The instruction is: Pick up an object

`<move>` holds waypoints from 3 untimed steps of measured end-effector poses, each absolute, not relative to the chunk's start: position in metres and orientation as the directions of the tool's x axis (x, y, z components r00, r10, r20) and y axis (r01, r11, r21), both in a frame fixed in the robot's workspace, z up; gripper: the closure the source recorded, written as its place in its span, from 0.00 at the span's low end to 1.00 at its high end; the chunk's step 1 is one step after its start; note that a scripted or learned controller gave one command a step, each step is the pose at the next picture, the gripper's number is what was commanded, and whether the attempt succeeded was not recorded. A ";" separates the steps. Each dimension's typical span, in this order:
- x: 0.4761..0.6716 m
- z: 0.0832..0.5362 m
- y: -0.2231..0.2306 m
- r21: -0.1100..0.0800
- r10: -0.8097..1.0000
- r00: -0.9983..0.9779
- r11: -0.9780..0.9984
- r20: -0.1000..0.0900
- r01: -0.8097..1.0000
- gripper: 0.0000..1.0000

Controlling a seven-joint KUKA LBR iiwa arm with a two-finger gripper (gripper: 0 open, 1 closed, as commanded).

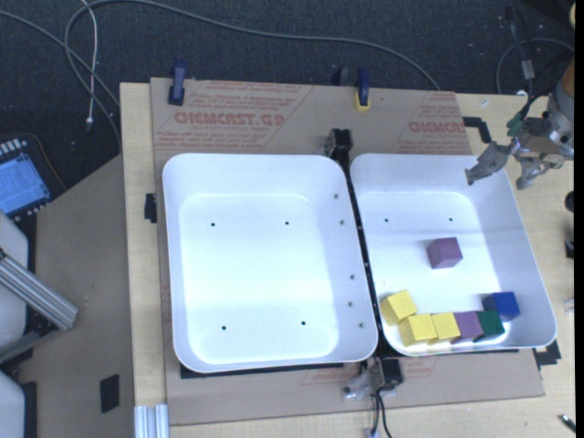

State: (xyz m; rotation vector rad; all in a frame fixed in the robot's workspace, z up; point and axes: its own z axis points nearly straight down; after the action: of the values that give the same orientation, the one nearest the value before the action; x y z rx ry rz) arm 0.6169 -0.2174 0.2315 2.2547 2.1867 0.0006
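- The worktop [146, 245] carries a cardboard sheet [274, 117] printed in red; the lettering looks like "CHEMCAST GP", though it is faint.
- The left bin [182, 272] is bare white inside.
- The right bin [401, 181] holds every block: a purple cube [444, 252] alone mid-bin, and along the near wall two yellow blocks [398, 306], another purple, a green block [491, 323] and a blue block [503, 304].
- The gripper [513, 165] hangs over the right bin's far right corner, jaws spread apart with nothing between them, well apart from the blocks.
- Judged so, the pick has not begun: descent, closing and lifting remain.
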 end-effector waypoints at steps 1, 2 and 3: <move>0.632 0.080 -0.200 -0.012 1.000 -0.001 0.001 0.004 1.000 0.00; 0.572 0.088 -0.169 -0.002 1.000 -0.001 0.001 0.001 1.000 0.00; 0.574 0.099 -0.170 0.002 1.000 0.000 0.000 0.000 1.000 1.00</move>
State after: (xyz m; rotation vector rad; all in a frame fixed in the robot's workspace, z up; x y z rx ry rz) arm 0.5738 -0.1705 0.0988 2.2202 2.2206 0.0019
